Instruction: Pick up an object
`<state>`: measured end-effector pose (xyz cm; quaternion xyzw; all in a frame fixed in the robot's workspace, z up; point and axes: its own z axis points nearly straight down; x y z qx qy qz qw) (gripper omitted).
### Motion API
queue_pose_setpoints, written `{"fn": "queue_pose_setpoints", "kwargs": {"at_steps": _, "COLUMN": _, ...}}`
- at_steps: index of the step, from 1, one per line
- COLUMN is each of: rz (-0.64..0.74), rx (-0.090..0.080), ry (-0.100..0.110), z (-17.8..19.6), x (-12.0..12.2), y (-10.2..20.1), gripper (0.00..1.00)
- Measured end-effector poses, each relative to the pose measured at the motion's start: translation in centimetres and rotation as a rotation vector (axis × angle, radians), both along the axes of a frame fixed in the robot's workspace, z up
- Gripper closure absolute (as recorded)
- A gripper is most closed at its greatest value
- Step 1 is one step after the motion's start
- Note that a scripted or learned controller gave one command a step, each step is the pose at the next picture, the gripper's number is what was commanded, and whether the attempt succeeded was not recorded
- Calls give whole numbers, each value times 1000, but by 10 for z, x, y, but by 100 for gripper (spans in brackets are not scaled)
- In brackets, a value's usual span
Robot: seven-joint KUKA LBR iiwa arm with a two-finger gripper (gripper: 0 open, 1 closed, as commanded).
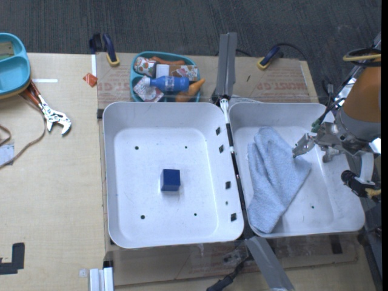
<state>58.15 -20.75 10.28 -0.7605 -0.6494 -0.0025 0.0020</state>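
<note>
A small dark blue cube (171, 180) sits near the middle of the left white bin (121, 223). A crumpled light blue cloth (271, 177) lies in the left half of the right white bin (339, 220), running from the back toward the front. My gripper (313, 151) hangs over the right bin at the cloth's upper right edge, on the grey arm with the orange band (367, 96). Its fingers are spread open with nothing between them. The left fingertip (299, 150) is close to the cloth's edge; I cannot tell whether it touches.
Behind the left bin stands a blue bowl (165, 77) with several small items. A wrench (53, 119) and a light blue tray (12, 62) lie on the bench at the left. Clamps (108, 47) (270, 56) hold the back edge. A grey bar (227, 65) rises between the bins.
</note>
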Motion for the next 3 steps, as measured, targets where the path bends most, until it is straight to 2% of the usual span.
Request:
{"fn": "queue_pose_setpoints", "kwargs": {"at_steps": 1, "rz": -131, "rx": -8, "ry": 2, "z": 82, "x": 19, "y": -4, "gripper": 0}}
{"fn": "queue_pose_setpoints", "kwargs": {"at_steps": 2, "rz": -310, "rx": -8, "ry": 3, "z": 98, "x": 8, "y": -6, "gripper": 0}}
{"fn": "queue_pose_setpoints", "kwargs": {"at_steps": 3, "rz": -468, "rx": -7, "ry": 4, "z": 120, "x": 7, "y": -6, "gripper": 0}}
